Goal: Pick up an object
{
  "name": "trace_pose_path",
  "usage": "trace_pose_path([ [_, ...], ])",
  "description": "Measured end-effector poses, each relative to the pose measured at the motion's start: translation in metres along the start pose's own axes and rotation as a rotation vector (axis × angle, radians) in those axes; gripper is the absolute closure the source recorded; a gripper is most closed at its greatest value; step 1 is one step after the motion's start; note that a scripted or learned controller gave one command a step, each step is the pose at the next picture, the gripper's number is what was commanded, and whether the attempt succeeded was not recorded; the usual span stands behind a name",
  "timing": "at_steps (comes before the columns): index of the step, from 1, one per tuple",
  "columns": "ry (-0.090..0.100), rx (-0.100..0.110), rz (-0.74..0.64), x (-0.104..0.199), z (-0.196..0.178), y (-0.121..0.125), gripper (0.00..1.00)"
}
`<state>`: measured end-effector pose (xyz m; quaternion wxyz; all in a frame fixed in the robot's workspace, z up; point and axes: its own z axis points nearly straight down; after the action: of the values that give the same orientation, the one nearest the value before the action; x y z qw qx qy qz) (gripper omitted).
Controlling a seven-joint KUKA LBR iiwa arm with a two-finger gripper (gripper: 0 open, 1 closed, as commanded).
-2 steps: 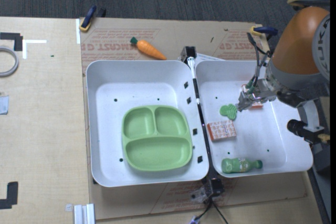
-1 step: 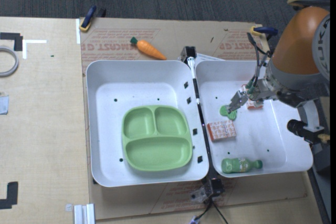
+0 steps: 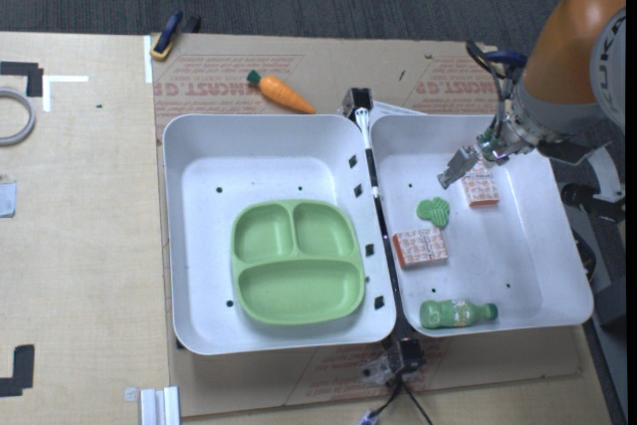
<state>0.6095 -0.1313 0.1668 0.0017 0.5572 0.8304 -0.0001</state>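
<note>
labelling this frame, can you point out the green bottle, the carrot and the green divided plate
green bottle (image 3: 456, 314), camera view, middle of its body, lying in the right bin
carrot (image 3: 284, 94), camera view, middle of the orange part, on the cardboard behind the left bin
green divided plate (image 3: 299, 295), camera view, floor of its large front compartment

Gripper (image 3: 464, 164) low over right bin (image 3: 557, 244), beside small box (image 3: 482, 188); green plate (image 3: 297, 260) in left bin (image 3: 199, 214); carrot (image 3: 282, 92) outside.

A green divided plate (image 3: 297, 262) lay in the left bin (image 3: 189, 214). A toy carrot (image 3: 281, 92) rested on cardboard (image 3: 229, 75) at upper centre of the frame.
</note>
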Motion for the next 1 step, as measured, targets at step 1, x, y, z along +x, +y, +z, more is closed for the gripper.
trace_pose_path([
  [1, -0.006, -0.007, -0.325, -0.0475, 0.0686, -0.0110, 0.00],
])
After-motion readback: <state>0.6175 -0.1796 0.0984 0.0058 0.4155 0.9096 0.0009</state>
